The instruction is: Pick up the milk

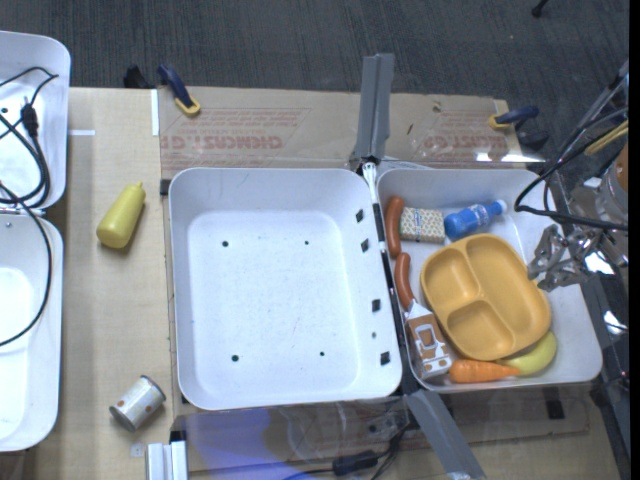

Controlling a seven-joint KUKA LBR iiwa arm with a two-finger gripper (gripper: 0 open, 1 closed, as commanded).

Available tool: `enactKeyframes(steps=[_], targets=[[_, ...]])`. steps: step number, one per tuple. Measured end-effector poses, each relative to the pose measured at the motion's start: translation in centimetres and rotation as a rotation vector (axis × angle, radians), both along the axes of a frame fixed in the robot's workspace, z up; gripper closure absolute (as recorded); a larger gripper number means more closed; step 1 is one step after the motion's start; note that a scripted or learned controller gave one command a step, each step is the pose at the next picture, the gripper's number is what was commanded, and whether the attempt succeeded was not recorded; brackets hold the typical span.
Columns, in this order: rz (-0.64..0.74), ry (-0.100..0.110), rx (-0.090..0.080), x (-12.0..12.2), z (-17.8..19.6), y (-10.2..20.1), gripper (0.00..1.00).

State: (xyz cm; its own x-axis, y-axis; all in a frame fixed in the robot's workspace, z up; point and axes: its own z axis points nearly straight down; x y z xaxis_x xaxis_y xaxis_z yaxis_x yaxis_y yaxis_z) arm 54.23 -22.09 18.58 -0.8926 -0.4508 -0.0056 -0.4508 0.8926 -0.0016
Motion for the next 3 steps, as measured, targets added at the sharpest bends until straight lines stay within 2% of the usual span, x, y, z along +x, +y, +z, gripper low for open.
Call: enactKeyframes(steps=[1,2,3], targets=[[-0.235,0.001,0.000,-2.2,-9.2,0.0,1.00],[0.137,0.001,0.000,-4.8,-0.6,1.9,1.00],[0.315,0.001,-0.001,-5.0,2.2,0.0,1.00]])
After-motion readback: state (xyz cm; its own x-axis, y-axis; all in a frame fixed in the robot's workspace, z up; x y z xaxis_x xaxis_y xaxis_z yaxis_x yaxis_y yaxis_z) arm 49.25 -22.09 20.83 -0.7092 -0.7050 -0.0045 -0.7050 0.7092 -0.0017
